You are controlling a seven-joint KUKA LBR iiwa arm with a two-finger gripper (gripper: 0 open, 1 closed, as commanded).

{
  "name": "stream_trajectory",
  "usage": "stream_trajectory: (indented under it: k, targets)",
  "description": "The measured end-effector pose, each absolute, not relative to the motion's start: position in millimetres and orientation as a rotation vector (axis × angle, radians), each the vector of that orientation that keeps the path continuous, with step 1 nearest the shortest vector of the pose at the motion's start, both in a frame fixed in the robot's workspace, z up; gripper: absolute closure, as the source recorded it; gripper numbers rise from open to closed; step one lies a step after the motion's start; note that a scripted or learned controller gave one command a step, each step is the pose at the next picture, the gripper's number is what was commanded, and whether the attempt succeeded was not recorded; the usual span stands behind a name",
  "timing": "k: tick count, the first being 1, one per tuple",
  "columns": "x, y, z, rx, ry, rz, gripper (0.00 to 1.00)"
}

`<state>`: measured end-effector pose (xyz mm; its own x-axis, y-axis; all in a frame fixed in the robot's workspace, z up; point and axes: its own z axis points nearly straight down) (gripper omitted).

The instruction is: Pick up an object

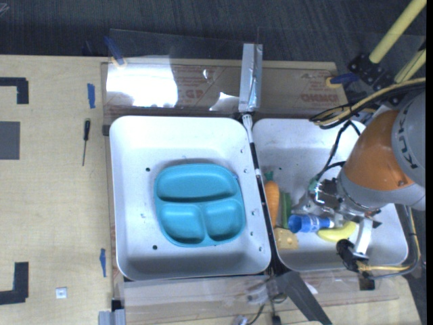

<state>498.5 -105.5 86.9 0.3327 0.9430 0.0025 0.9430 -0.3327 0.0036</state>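
Right bin (pixel 298 137) holds a small cluster of objects along its left and lower part: an orange carrot (pixel 272 198) lying lengthwise against the left wall, a thin green piece (pixel 287 204) just beside it, a blue bottle (pixel 306 223) lying on its side near the middle, a yellow banana (pixel 337 233) touching the bottle's right end, and a tan chunk (pixel 285 239) at the lower left corner. Gripper (pixel 331 212) sits low over bottle and banana, right of the carrot; its tips are buried in wrist hardware and cables, so grip state cannot be told, and nothing is seen held. Arm comes in from the right, orange band (pixel 376 161) above the wrist, black cables looping up toward the bin's far edge. Left bin (pixel 135 141) carries a teal divided tray (pixel 199 203), three compartments, lying flat at centre. Clear plastic sheet (pixel 169 80) behind both bins. A screwdriver (pixel 85 141) lies on the wooden bench (pixel 47 208), well left of the bins.
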Motion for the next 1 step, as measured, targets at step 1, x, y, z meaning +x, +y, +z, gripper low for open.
stream_trajectory:
  k: [1]
  targets:
    - [480.1, -107.7, 159.4, 2.354, 2.082, -0.002, 0.0]
